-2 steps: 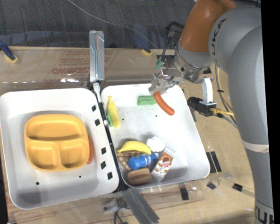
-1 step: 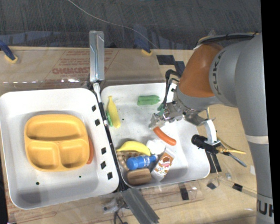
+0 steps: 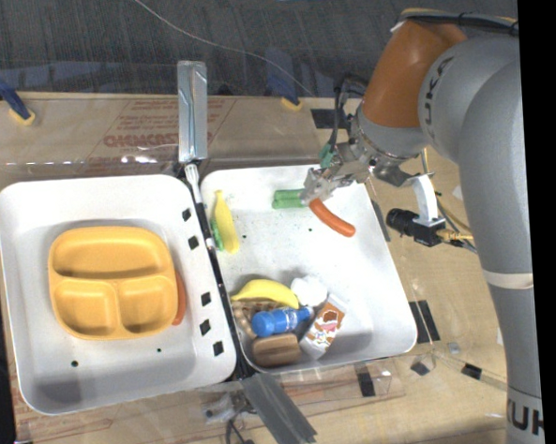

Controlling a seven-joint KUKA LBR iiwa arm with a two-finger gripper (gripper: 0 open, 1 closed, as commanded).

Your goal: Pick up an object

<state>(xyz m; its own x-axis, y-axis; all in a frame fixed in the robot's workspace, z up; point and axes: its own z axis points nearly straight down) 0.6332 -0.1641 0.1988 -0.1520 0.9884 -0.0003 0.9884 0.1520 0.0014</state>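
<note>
Looking across from the left, the left bin [image 3: 18, 279] just has an orange divided tray [image 3: 112, 278] sitting in it, nothing going on there. Right bin [image 3: 380, 285] is where the stuff is: a small corn cob [image 3: 223, 222] up against the divider, then a pile in the near corner with a banana [image 3: 263, 291], a blue bottle [image 3: 277, 320], a brown block [image 3: 275, 350], some white thing and a little printed carton [image 3: 327, 326]. Further back there's a green piece [image 3: 287, 199] and, just right of it, an orange-red hot dog [image 3: 333, 218] lying flat on the bin floor.

The end effector [image 3: 324, 183] is down low at the back of that bin, right between the green piece and the upper end of the hot dog, maybe touching one of them, hard to say. Can't tell from here how it's set, the metal bits all blur together, so I wouldn't call anything grabbed. Both items look like they're resting on the bin.

So I'd say the pick isn't done: it's at the reach-and-grab stage, and the closing and lifting are left.
</note>
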